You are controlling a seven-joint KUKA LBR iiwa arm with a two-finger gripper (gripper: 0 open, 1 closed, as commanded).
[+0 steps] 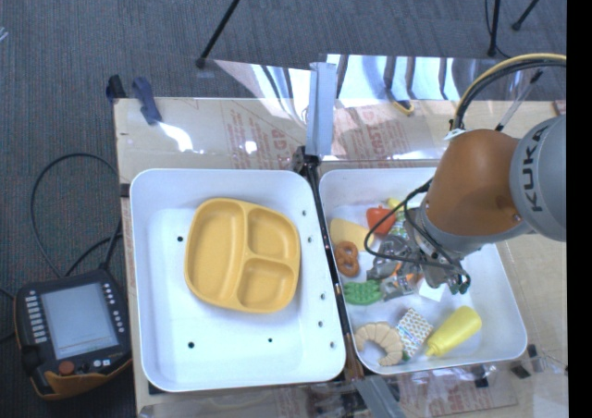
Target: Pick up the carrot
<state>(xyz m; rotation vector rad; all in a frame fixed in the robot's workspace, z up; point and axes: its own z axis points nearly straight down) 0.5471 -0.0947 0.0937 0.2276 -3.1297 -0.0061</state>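
- 2 white bins side by side on the bench: left bin [157, 333], right bin [504, 314].
- 1 arm [481, 190], grey with orange band, in from the right, wrist over the middle of the right bin.
- 1 gripper [400, 275], down low among the items in the right bin. Fingers too cluttered to read; cannot tell open or closed, nothing visibly held.
- Left bin contents: 1 yellow divided plate [243, 254], three compartments, all bare, lying flat slightly left of bin centre.
- Right bin contents, 1 each:
  - carrot [379, 219]
  - yellow wedge [346, 232], against the left wall
  - pretzel [348, 259], just below the wedge
  - green leafy piece [363, 292], just left of the gripper
  - croissant [383, 342], near the front wall
  - patterned packet [413, 328], between croissant and bottle
  - yellow squeeze bottle [452, 331], lying on its side, front right
- Carrot: small, orange-red, in the upper middle of the right bin, just right of the wedge and above the gripper. Right end runs under the arm and cable loop, so full shape and any green top not readable.
- Carrot rests on the bin floor, apart from the gripper tips as far as visible.
- 1 handheld control pad [74, 328] on the floor left of the bench, cable attached.
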